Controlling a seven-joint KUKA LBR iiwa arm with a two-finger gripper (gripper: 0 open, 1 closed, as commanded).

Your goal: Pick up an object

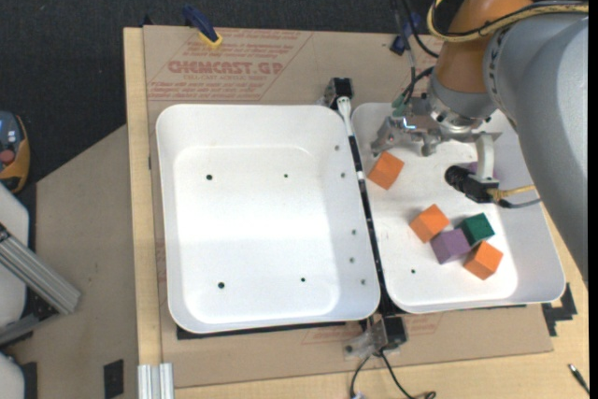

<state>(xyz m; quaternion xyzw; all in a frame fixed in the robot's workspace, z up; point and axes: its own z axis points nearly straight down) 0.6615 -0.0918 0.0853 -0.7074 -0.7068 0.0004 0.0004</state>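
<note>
Just below hand point(404, 137) — orange cube point(385, 170)

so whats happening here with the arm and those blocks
A grey robot arm reaches in from the right over the right bin, its end effector low near the far left corner. An orange cube sits just beside it, not visibly gripped. Four more blocks cluster nearer the front: an orange one, a purple one, a green one and another orange one. The left bin lies alongside.
</note>
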